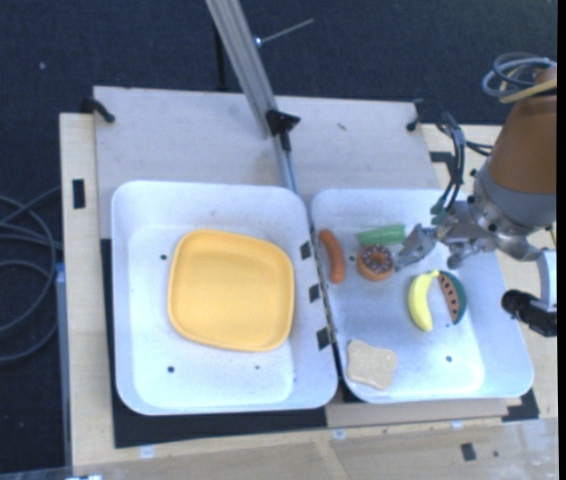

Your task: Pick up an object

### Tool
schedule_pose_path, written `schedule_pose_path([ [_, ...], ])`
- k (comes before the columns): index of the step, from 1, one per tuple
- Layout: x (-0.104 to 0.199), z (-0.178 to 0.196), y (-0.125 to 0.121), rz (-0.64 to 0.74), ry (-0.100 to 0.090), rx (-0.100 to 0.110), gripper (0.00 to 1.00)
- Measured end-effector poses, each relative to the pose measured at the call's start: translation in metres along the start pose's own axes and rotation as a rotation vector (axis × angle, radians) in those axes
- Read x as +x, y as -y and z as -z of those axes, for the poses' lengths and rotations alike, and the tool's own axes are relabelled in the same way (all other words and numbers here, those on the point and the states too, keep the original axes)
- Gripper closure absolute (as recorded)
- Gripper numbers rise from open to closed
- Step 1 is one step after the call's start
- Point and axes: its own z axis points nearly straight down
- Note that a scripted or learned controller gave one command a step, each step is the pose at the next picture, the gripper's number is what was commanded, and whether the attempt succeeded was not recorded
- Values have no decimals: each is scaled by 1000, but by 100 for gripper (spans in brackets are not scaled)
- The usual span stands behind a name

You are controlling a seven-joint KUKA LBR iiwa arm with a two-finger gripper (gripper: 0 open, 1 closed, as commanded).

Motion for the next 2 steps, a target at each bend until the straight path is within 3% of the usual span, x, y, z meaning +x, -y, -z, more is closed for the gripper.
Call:
schedule_pose_path([
  [2,1,-104,2,-1,0,4,0],
])
